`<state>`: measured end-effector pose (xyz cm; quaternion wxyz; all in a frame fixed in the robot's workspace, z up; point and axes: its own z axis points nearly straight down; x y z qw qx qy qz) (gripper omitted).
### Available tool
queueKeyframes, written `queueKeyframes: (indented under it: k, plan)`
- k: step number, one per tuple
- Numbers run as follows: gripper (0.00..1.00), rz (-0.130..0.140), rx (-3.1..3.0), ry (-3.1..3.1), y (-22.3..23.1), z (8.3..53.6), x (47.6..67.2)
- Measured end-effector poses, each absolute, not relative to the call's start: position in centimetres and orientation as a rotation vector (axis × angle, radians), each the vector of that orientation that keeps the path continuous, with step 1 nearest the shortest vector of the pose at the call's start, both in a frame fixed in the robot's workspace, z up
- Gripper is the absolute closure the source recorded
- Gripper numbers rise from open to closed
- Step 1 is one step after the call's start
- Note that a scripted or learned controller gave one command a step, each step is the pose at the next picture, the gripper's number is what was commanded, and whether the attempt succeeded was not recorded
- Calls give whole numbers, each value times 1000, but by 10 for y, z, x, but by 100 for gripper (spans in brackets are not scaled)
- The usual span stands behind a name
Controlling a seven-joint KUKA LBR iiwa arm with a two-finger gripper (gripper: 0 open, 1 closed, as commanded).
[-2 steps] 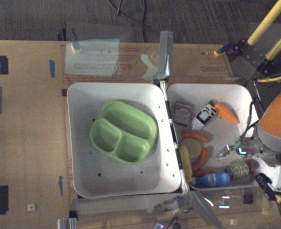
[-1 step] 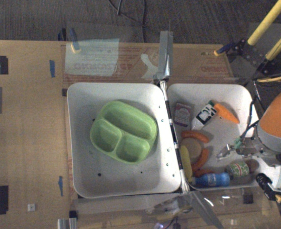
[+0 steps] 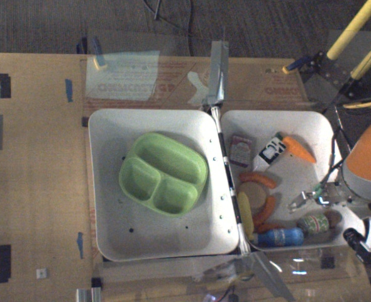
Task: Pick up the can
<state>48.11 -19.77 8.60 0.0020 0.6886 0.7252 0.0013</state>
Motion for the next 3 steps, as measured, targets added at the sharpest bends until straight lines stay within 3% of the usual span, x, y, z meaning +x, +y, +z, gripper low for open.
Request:
queueKeyframes:
  k: [2, 3]
  plan:
    - [0, 15, 1906, 2508, -216, 87, 482]
    - [100, 11, 1901, 2494, -219, 97, 484]
